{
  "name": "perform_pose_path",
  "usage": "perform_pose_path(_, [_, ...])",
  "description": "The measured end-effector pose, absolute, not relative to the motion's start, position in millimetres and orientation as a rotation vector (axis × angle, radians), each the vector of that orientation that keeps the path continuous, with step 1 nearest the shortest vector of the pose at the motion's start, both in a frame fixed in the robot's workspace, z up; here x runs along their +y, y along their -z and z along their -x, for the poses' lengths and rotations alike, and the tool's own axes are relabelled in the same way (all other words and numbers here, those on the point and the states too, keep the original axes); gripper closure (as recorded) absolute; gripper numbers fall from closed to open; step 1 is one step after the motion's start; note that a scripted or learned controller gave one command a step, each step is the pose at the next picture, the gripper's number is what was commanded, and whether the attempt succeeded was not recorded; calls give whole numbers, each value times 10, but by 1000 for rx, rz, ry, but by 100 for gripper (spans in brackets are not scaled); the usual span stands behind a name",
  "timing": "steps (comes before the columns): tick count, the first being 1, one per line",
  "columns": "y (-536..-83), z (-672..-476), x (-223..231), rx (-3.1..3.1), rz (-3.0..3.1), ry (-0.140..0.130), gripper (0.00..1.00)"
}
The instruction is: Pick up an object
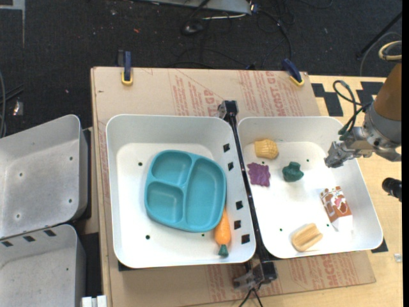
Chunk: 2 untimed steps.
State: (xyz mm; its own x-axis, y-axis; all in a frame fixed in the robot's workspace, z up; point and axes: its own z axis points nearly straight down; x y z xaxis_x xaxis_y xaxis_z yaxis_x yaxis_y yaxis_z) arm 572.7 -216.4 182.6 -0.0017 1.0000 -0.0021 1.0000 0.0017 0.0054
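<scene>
The grey two-finger gripper point(335, 157) hovers at the right bin's point(281, 251) far right rim, seemingly empty-handed, its opening unclear, so it looks like the approach; the nearest pick, a red-and-white printed carton point(335, 206), lies just below it, needing a descent

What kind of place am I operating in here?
Most likely a robotics lab's test bench, not a kitchen: two white bins sit on cardboard clamped to the bench, the food in them looks like toys, such as the carrot, and loose cables trail across the dark floor.
</scene>
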Motion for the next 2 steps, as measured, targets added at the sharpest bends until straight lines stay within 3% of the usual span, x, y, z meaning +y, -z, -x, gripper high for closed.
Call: perform_pose_path(2, [-2701, -5773, -2131, 2220, -2214, -4, 100])
